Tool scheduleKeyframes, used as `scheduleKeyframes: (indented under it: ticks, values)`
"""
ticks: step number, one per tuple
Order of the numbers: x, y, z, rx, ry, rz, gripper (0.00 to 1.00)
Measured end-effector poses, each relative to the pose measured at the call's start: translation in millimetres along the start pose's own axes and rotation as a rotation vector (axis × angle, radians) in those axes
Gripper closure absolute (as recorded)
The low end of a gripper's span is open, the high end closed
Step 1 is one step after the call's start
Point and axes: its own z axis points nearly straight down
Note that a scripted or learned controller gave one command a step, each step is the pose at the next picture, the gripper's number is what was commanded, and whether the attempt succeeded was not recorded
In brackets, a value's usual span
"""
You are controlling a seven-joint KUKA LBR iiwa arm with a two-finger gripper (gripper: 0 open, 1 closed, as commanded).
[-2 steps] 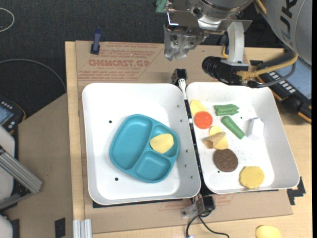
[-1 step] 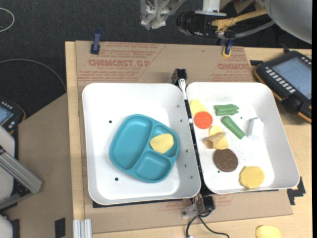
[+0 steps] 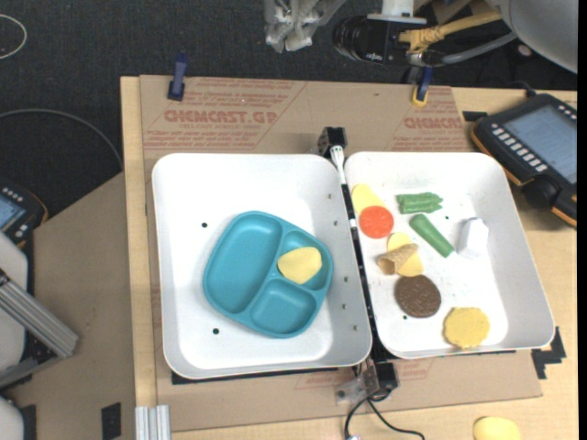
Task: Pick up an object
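My gripper [image 3: 292, 33] hangs high at the top of the camera view, beyond the far edge of the cardboard and well away from both bins. The left bin [image 3: 179, 246] holds a blue divided plate [image 3: 248, 269] with a pale yellow piece [image 3: 299, 264] in its right compartment. In the right bin [image 3: 514, 246] lie a yellow piece [image 3: 365, 196], a red disc [image 3: 376, 221], a green flat piece [image 3: 419, 203], a green stick [image 3: 430, 235], a pale grey block [image 3: 470, 235], tan and yellow chunks [image 3: 401, 258], a brown disc [image 3: 417, 295] and a yellow round cookie [image 3: 466, 326].
Both bins rest on a cardboard sheet [image 3: 229, 117] held by blue clamps [image 3: 178, 78] at its far edge. A black handheld pendant [image 3: 534, 149] lies to the right of the right bin. A yellow object [image 3: 495, 427] sits at the bottom edge.
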Motion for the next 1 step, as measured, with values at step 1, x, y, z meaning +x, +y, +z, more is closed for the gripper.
scheduleKeyframes:
  ticks: [1]
  values:
    - [-0.4, -69.1, 120.0, 0.022, -0.006, 0.001, 1.0]
